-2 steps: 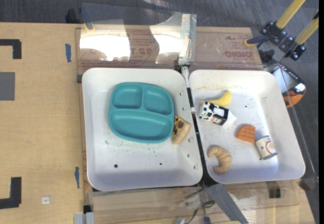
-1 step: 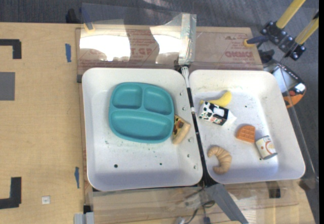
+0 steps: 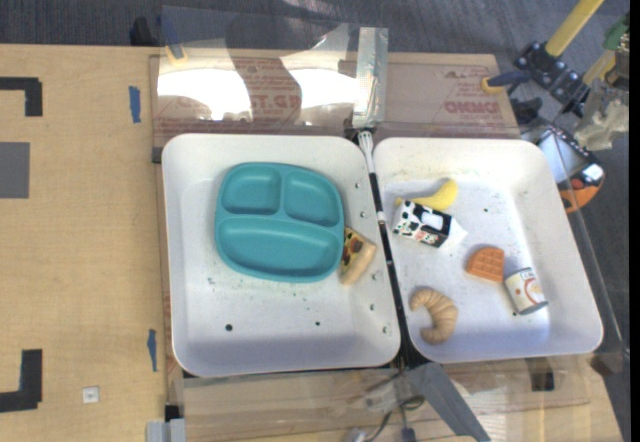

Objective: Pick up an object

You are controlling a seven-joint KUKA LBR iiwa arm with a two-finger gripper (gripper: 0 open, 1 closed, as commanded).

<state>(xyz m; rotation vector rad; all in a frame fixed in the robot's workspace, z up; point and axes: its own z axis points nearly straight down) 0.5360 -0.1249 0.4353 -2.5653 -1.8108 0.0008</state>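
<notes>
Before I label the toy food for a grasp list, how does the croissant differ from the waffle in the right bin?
The croissant is pale tan and curved like a crescent; the waffle is orange and roughly square. The croissant looks larger and puffier, the waffle flatter. The croissant lies nearer the bin's front edge, the waffle beside the small can. Both lie in the right bin, apart.

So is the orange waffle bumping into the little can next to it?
Apart. The camera view shows a strip of white bin floor between the orange waffle and the little can, which lies just to its lower right in the right bin.
</notes>
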